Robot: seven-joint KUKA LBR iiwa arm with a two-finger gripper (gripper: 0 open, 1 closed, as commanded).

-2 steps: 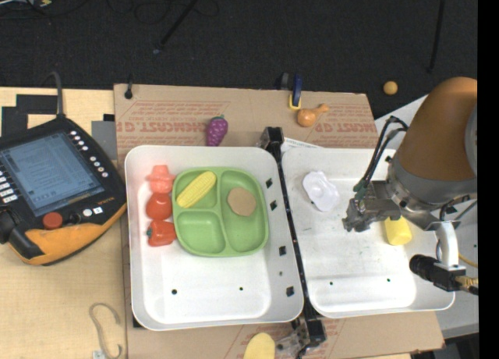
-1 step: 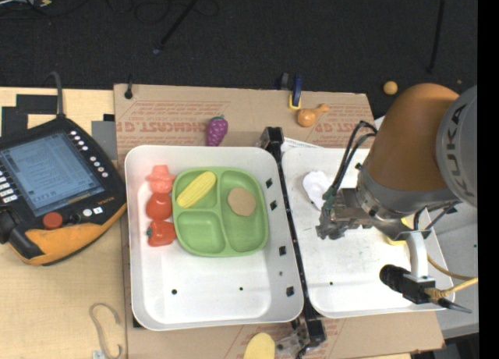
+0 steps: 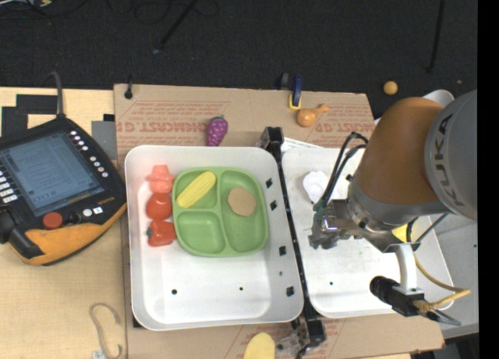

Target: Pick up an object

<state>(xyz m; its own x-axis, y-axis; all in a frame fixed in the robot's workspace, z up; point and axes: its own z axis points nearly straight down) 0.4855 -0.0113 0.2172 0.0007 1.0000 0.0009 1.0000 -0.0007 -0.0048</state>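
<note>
Two white bins are sitting side by side; the left bin [image 3: 148, 287] is holding a green divided tray [image 3: 201, 234]. A yellow corn cob [image 3: 194, 188] and a tan round piece [image 3: 242, 202] are showing in the tray's far compartments. Left of the tray, a pink piece [image 3: 160, 179] and two red pieces [image 3: 160, 219] are lying in a line. Brown cardboard [image 3: 171, 115] with red lettering is lying under the bins, carrying a purple piece [image 3: 217, 130] and an orange piece [image 3: 310, 115]. The arm [image 3: 409, 162] is showing orange above grey over the right bin [image 3: 343, 287].

One fixed camera above the bench [image 3: 70, 303] looks down aslant on both bins [image 3: 140, 271]
</note>
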